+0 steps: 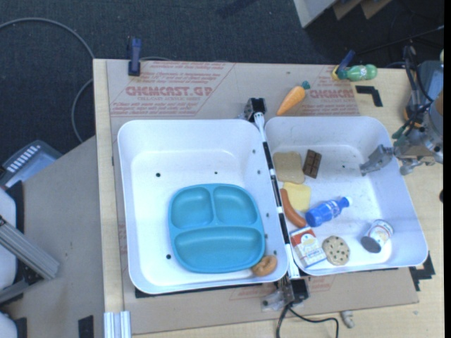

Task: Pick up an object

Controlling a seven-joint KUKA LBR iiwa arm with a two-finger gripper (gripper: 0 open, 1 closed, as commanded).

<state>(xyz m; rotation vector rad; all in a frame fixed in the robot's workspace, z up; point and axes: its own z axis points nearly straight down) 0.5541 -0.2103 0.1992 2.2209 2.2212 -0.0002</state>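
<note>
Grey gripper [380, 159] hangs at the right bin's [405, 210] bare far-right rim, grasp unreadable, holding nothing visible.

A toy carrot [292, 98] and a green bottle [357, 72] lie on the worktop [176, 90] behind the bins; a blue clamp [134, 55] grips its far edge.

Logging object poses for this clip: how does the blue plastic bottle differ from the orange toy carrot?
The blue plastic bottle lies inside the right white bin; the orange toy carrot lies outside both bins, on the bench board behind them. The bottle is blue with a white label; the carrot is orange with a green tip. Both lie on their sides, slanted alike.
</note>
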